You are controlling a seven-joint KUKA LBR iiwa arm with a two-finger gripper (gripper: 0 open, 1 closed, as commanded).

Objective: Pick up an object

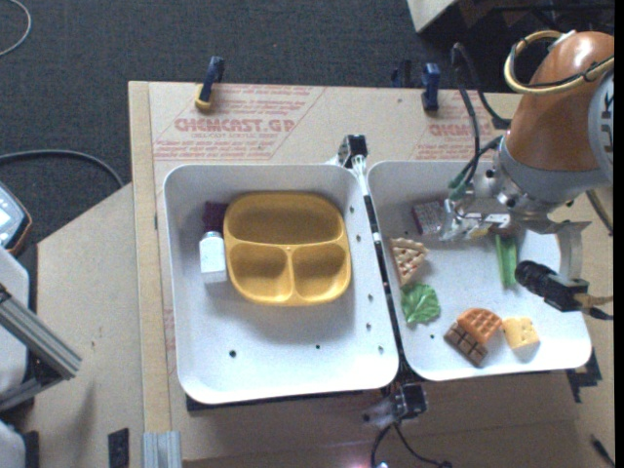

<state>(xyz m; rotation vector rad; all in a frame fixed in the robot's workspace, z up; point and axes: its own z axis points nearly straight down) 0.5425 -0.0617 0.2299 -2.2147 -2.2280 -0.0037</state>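
**Camera view: arm low over the right bin, nothing seen in its grasp**

Camera view looks down on the bench, a pale board with red print, with two blue clamps at its far edge. Two shallow white bins sit on it side by side, their inner rims touching.

The left bin bears a yellow divided plate that lies flat and takes up much of its floor. The right bin bears the scattered small things.

The grey arm, with its orange band, reaches in from the right over the far part of the right bin. The gripper is low near that bin's far left part. Whether it is wide or narrow cannot be told, and nothing can be seen in its hold.

Just left of the gripper lies a brownish block; whether the two touch cannot be told. Nearer the camera, by the shared rim, lies a waffle-patterned wedge, and below it a green leaf. A brown waffle lies near the front rim with a yellow cheese piece just beside it on the right. A thin green stick lies under the wrist.

In the left bin, a small white bottle lies against the plate's left edge. A small dark maroon thing sits just beyond it.
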